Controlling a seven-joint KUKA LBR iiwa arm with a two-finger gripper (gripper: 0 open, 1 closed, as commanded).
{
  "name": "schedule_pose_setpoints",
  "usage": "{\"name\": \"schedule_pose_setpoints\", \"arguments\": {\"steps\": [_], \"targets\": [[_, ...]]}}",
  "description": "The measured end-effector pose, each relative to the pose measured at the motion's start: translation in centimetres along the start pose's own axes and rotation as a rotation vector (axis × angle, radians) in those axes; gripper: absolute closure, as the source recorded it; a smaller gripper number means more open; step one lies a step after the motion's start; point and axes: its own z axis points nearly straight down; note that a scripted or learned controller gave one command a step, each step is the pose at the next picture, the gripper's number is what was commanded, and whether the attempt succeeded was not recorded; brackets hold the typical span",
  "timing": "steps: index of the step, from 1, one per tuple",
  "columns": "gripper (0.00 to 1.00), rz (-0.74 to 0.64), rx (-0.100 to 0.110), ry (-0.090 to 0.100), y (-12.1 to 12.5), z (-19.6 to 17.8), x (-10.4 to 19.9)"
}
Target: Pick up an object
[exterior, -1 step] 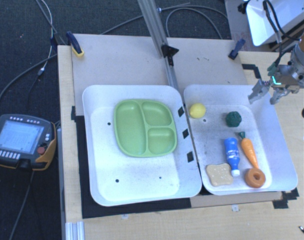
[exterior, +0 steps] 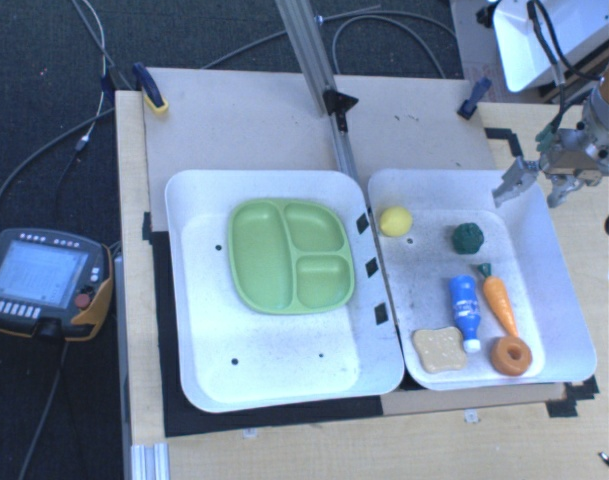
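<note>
The bench point(exterior: 244, 118) filled most of the frame, carrying two shallow white bins side by side. The left bin point(exterior: 204, 368) held a green divided plate point(exterior: 289, 256) near its centre. The right bin point(exterior: 554, 278) held the smaller things: a blue bottle point(exterior: 465, 310) lying beside an orange carrot point(exterior: 500, 304) in the lower middle, a slice of toast point(exterior: 439, 349) and a doughnut point(exterior: 511, 355) at the lower edge, a dark green lump point(exterior: 468, 237) in the upper middle, and a yellow ball point(exterior: 395, 221) at the upper left corner. At the right edge of the frame the gripper point(exterior: 540, 188) hung above the bin's upper right corner, its fingers point(exterior: 514, 181) spread apart with nothing between them. A teach pendant point(exterior: 44, 283) lay on the floor at far left.
</note>
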Motion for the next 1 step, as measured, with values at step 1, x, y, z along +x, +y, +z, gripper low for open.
{"name": "schedule_pose_setpoints", "arguments": {"steps": [1], "targets": [[0.00,0.001,0.006,0.002,-0.11,6.10,-0.59]]}}
